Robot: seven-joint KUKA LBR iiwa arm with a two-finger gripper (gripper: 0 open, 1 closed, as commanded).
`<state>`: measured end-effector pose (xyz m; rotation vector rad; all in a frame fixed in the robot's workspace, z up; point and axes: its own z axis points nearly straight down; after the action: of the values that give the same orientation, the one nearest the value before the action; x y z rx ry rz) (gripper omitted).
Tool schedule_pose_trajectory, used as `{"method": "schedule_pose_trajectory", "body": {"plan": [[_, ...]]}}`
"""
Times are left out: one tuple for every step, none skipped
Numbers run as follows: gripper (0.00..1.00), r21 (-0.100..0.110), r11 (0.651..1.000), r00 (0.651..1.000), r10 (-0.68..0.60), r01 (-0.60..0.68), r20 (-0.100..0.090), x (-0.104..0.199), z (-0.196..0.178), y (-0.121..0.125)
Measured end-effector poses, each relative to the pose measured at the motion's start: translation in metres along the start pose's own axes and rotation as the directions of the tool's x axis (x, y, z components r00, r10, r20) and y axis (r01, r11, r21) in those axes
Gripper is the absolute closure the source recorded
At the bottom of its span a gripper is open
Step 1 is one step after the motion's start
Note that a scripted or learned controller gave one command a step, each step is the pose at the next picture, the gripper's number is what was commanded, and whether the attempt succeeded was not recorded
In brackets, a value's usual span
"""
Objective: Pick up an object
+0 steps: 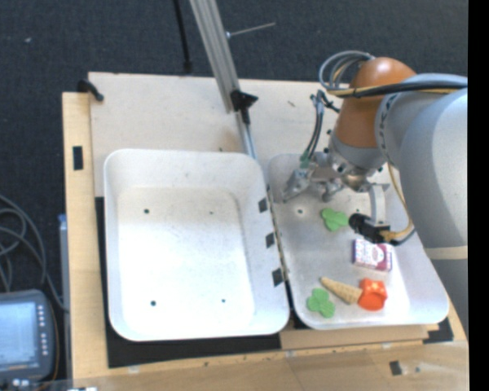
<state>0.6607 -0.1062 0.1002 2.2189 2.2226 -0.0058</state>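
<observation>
My gripper (pixel 311 184) hangs over the far part of the right bin (pixel 297 243), with two grey fingers spread apart and nothing between them. A small green piece (pixel 335 219) lies just right of and nearer than the fingers. A pink-and-white box (pixel 372 255) sits toward the bin's right side. Near the front lie a tan cone (pixel 339 290), an orange-red piece (pixel 372 295) and a green leafy piece (pixel 320 303).
The left bin (pixel 187 243) stands beside the right one, sharing a middle wall with black clips (pixel 270 240). A slanted metal pole (pixel 220 55) rises behind the bins. The arm's grey body and orange band (pixel 375 96) overhang the right bin's far right.
</observation>
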Motion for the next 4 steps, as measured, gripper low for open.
{"method": "schedule_pose_trajectory", "body": {"plan": [[1.00, -0.006, 1.000, 1.000, 0.000, 0.000, 0.000, -0.001, -0.013, 0.002], [1.00, -0.008, 1.000, 1.000, 0.002, -0.002, -0.002, -0.005, -0.061, -0.004], [1.00, -0.010, 1.000, 1.000, 0.000, 0.000, -0.002, -0.005, -0.126, -0.005], [1.00, -0.007, 1.000, 1.000, -0.003, 0.003, -0.003, -0.006, -0.150, -0.004]]}}
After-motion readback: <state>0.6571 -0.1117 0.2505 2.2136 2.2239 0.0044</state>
